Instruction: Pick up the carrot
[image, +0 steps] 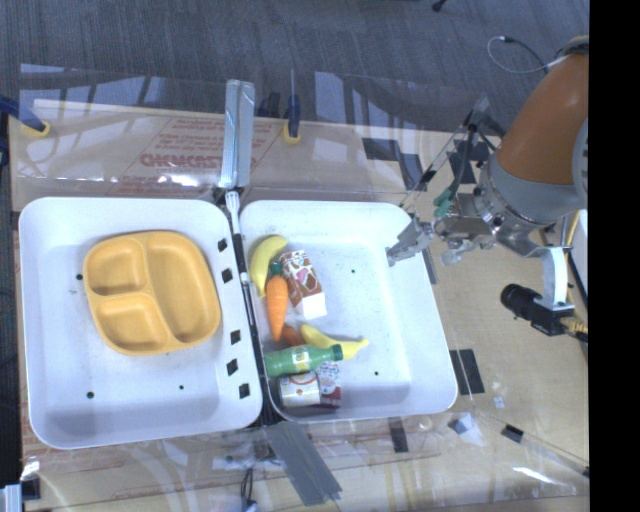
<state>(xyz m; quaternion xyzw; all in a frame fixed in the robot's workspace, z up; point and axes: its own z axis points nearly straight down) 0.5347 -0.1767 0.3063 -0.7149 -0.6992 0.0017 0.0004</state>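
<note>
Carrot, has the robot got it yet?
Not yet. The long orange carrot lies in the shallow white right-hand bin, between the yellow banana and the small juice carton. The grey two-finger gripper hangs over that bin's right rim, away from the carrot. Reaching, grasping and lifting are all left.

Not much here can actually be read. Behind the bins, on the far side of the bench, a clear plastic sheet (200, 150) carries red printed lettering, several lines of it with one larger line below, but it appears mirrored or upside down and too blurred to make out a word. In the right bin, the small carton (301, 283) has a red and white printed face, the green bottle (302, 359) wears a yellow label, and the can (310, 391) at the near edge has a red and white wrapper; all three are too small to read.
</note>
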